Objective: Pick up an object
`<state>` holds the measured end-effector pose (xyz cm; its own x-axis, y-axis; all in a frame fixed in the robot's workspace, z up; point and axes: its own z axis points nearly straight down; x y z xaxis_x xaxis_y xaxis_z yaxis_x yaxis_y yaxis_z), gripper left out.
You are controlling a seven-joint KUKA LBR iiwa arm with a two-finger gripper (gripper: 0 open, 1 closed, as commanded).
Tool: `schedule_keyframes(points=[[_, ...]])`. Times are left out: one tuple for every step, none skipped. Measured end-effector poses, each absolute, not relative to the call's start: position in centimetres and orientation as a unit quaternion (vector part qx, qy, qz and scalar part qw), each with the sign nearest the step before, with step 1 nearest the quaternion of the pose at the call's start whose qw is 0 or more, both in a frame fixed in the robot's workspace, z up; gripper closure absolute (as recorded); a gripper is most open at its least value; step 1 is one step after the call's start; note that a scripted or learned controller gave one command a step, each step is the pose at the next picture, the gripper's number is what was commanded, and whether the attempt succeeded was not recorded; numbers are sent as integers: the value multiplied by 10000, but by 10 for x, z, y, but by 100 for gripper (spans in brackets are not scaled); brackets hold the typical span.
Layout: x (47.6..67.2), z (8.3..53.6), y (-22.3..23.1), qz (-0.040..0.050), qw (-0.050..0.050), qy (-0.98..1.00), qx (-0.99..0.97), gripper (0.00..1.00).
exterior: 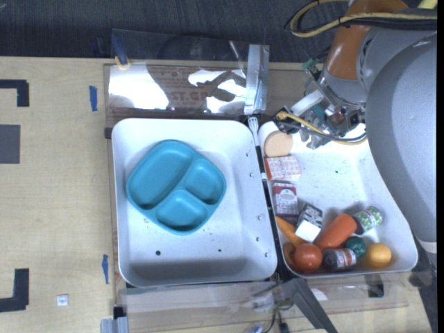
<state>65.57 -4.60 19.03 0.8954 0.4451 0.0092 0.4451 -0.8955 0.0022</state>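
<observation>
The pick looks barely begun, with nothing lifted as far as the view shows: the claw [320, 125] sits low over the far end of the right bin [378, 179], close to a round tan disc [279, 144] lying near that bin's far left corner, but glare and cabling there blur the tip, so I cannot tell whether it grips anything or how wide it stands. Every candidate seems to rest in the bin. A red-and-white carton [283, 167] and a smaller packet [286, 198] lie along the left wall, and the near end holds a crowded heap: a tomato [306, 257], an orange carrot-like piece [337, 230], a dark can [341, 259], a yellow ball [379, 255] and a green-and-white item [369, 218], mostly touching one another. That crowding would hamper a clean grasp there; the disc stands freer, though the bin wall is just beside it. The left bin [139, 255] carries a blue divided tray [176, 185], well apart from the arm. What remains is closing on one object and raising it.
</observation>
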Motion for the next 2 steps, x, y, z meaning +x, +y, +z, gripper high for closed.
schedule_keyframes(points=[[654,418,-94,41,4,1069,9943,100],[658,435,-178,-7,8,1209,9927,100]])
